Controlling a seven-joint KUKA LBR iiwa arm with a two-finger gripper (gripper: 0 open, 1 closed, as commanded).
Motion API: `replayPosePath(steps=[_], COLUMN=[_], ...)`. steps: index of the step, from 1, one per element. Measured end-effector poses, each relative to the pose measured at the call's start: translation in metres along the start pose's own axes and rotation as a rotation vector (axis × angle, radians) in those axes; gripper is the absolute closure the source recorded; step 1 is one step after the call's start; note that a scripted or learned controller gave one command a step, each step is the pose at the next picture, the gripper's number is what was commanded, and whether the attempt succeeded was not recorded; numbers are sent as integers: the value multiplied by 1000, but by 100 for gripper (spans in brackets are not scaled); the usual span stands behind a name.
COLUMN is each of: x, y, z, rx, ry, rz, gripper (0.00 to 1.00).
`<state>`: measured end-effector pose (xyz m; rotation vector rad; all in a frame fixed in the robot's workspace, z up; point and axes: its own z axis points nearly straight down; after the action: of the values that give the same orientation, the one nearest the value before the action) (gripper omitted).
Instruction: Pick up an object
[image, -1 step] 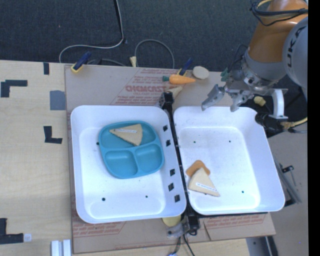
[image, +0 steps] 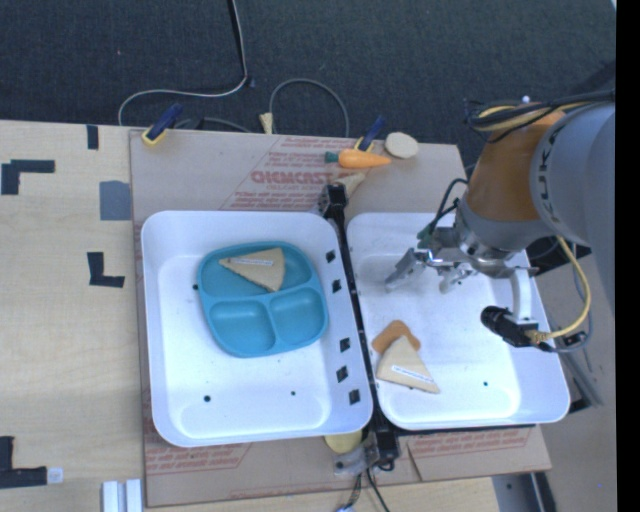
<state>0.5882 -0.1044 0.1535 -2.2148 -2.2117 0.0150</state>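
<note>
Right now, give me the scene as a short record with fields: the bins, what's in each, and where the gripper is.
left bin: holds a blue divided plate
on the plate: a tan wedge-shaped piece lying in the top compartment
right bin: holds a second tan wedge near its lower left, with a small orange piece touching its upper edge
gripper: over the upper part of the right bin, fingers spread, nothing between them
gap to wedge: gripper is apart from the right-bin wedge, up and to the right of it

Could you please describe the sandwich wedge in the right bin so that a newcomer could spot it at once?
Find the right bin. The sandwich wedge lies near its front left corner, below the gripper. Unlike the wedge on the blue tray, it rests directly on the white floor.
</note>
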Motion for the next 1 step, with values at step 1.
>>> replayPosePath(steps=[1], x=[11], y=[-37], z=[71], rx=[-19], ry=[-5], rz=[-2], gripper=[0])
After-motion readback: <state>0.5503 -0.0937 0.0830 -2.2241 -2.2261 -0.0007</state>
